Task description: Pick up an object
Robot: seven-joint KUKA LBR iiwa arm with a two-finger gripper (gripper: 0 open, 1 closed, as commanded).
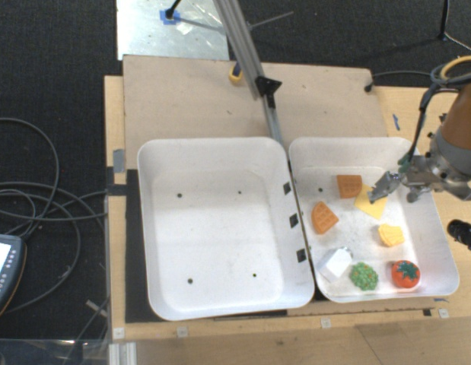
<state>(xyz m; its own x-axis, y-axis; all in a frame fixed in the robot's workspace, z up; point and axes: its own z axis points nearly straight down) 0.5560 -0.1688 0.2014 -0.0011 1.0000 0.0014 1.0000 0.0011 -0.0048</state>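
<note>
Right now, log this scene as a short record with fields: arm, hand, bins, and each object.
arm: reaches in from the view's right, over the right bin
hand: low over the yellow wedge; a grip cannot be confirmed
left bin: white, shallow
orange cracker: right bin, far side
ridged orange piece: near the divider
yellow chunk: right of centre
white block: near side
green cluster: near side
red tomato: near right corner
</note>
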